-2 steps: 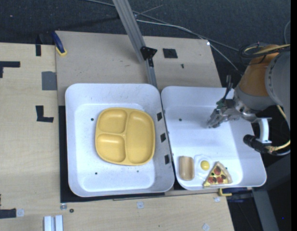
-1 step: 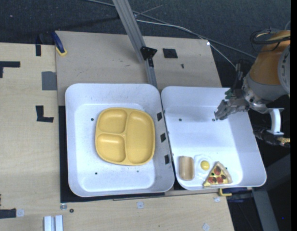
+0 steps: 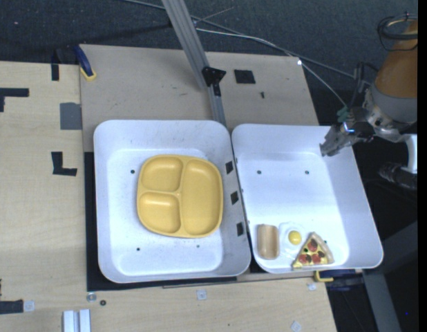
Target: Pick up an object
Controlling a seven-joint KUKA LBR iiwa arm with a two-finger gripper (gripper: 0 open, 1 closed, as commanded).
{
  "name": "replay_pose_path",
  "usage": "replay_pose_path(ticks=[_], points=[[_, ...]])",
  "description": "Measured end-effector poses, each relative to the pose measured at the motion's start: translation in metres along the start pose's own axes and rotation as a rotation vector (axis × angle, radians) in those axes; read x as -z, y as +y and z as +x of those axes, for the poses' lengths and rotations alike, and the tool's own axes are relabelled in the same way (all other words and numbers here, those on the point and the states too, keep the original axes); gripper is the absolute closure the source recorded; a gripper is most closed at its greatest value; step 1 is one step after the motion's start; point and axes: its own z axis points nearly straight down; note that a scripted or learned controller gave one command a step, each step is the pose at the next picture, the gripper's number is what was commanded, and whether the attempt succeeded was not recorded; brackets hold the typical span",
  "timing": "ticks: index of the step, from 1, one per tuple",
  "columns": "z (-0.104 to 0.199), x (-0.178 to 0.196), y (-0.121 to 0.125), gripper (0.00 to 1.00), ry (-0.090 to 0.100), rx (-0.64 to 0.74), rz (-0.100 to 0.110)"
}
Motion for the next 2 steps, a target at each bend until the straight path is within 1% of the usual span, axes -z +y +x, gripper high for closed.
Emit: replay_pose_path(ticks=[1, 2], points=[[0.0, 0.01, 0.0, 1.0, 0.001, 0.0, 0.004], [0.05, 0.018, 0.004, 1.0, 0.003, 0.004, 0.005]])
